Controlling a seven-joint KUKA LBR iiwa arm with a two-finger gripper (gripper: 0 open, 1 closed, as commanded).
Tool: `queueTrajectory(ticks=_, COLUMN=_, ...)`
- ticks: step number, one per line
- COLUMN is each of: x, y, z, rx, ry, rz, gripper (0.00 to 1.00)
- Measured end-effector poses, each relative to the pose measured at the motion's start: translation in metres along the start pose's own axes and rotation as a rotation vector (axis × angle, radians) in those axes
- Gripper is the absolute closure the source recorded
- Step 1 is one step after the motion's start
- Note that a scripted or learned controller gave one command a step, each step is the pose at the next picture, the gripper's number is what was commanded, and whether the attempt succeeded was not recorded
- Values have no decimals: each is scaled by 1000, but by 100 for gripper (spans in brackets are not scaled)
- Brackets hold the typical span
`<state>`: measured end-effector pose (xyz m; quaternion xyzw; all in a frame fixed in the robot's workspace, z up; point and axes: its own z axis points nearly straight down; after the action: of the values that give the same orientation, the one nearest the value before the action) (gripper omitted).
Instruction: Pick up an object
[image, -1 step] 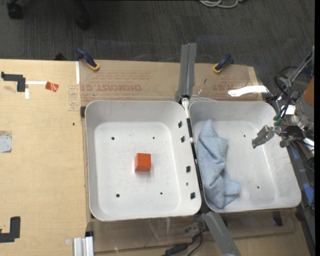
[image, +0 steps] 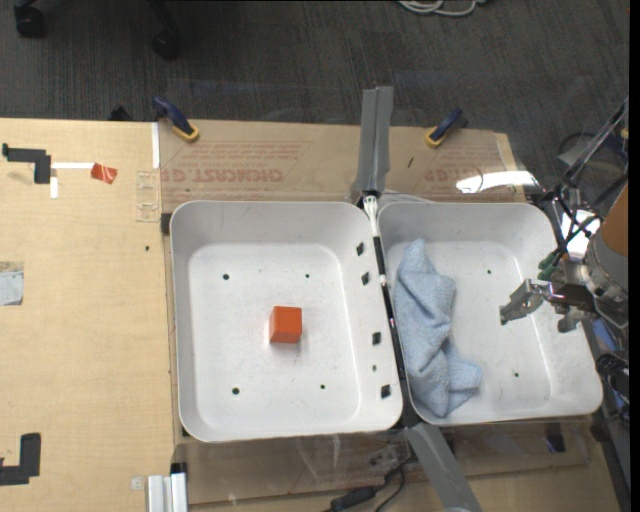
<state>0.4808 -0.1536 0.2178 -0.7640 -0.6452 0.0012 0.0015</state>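
Entry: claw over the right bin, nothing held; two candidate objects on offer.

We list an orange block lying alone near the middle of the left bin, and a crumpled blue cloth against the left wall of the right bin, near the claw but apart from it. The claw's fingers appear slightly apart with nothing between them, though we read this with low confidence. For the pick, we judge the cloth the nearer target: we would come down on a raised fold, not on its flat edge, and close fully before lifting. The block would call for a long reach across the divider and a square, centred grip. The arm is cut off at the right edge, its wrist tangled in cables; fingertip detail is blurred. The tabletop lies left of the bins.
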Motion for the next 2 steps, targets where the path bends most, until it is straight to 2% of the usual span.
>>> queueTrajectory(ticks=1, x=43, y=-11, z=127, rx=-2, ry=0, rz=167, gripper=0)
queueTrajectory(ticks=2, x=42, y=-11, z=119, rx=1, ry=0, rz=173, gripper=100)
